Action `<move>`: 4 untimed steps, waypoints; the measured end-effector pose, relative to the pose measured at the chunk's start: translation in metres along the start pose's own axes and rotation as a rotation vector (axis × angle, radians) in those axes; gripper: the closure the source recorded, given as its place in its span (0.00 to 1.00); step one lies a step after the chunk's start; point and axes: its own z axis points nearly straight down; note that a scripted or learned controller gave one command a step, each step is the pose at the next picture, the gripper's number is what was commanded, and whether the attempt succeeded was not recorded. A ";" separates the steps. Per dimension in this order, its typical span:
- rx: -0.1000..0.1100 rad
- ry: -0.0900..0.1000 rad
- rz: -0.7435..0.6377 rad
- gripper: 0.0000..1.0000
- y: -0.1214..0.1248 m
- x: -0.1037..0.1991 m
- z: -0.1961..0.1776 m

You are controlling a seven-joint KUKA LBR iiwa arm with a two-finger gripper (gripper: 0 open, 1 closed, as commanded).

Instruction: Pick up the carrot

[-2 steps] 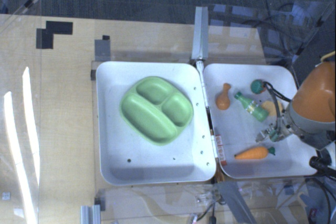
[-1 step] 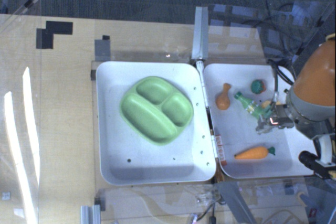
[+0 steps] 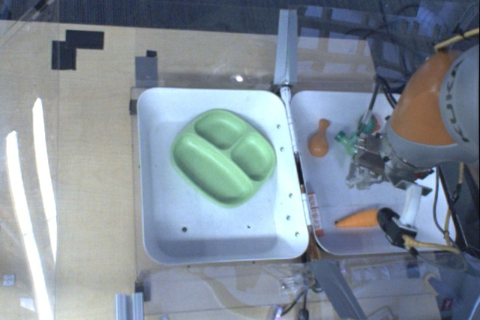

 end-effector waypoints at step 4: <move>0.002 -0.002 0.800 1.00 0.001 0.049 0.000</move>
